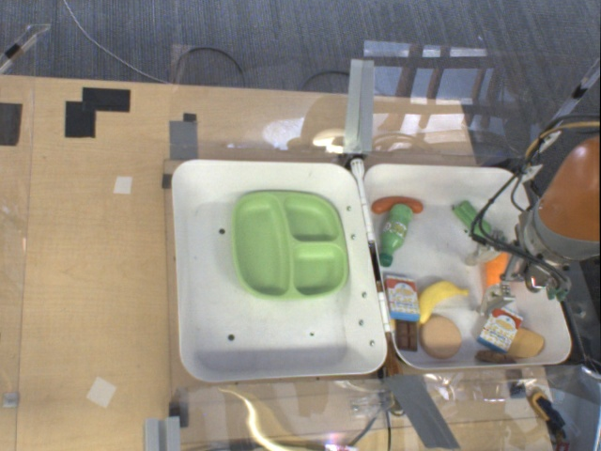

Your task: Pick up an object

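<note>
Hanging low over the right bin (554, 346), the claw (495, 297) sits just above a small carton (499, 328) (whether spread or pressed together, I cannot tell). An orange piece (495, 269) shows beside it. Further left lie a banana (441, 297), a tan ball (441, 337), another carton (401, 298) and a green bottle (394, 228). The left bin (202, 346) holds a green divided plate (287, 243).
</note>
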`<action>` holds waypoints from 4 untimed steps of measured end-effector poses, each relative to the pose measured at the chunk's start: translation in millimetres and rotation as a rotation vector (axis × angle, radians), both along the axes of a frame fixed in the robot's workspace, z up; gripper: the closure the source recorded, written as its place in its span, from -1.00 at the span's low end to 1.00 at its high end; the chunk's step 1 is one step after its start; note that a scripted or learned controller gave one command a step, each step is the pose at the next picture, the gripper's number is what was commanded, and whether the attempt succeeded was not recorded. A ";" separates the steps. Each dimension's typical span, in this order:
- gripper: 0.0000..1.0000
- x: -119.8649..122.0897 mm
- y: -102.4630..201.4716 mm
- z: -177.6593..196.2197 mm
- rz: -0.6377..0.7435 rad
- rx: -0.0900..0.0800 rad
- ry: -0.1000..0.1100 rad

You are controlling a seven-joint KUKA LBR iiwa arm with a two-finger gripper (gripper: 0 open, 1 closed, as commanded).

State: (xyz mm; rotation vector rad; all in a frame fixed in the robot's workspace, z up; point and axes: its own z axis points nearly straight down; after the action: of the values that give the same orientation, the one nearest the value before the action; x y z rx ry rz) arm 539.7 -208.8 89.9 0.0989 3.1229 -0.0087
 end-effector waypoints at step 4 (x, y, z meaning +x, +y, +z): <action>1.00 90.9 3.4 164.1 0.027 -0.001 -0.008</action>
State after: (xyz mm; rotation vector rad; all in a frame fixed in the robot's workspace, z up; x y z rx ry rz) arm 630.6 -205.4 254.0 0.0559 3.1154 -0.0094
